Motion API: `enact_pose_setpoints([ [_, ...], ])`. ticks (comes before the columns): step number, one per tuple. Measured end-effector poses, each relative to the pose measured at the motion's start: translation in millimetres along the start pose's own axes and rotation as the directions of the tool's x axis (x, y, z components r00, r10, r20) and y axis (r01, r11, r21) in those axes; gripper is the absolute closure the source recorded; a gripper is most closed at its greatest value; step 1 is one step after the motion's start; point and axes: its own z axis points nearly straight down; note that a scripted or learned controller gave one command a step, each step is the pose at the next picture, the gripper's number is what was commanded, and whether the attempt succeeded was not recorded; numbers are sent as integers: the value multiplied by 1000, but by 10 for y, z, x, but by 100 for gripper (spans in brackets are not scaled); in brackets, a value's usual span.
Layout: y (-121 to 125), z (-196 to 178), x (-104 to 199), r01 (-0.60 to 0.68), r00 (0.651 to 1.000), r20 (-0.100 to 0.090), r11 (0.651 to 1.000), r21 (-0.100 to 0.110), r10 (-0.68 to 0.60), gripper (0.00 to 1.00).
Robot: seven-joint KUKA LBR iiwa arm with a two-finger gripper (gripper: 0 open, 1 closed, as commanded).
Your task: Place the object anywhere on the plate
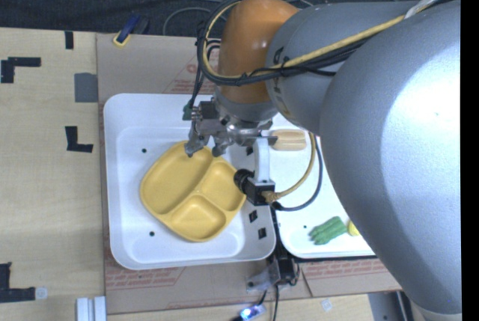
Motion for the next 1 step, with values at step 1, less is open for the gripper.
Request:
enact_pose_setpoints([
  [1,1,0,-30,-4,1000,2,1000,1,4,0],
])
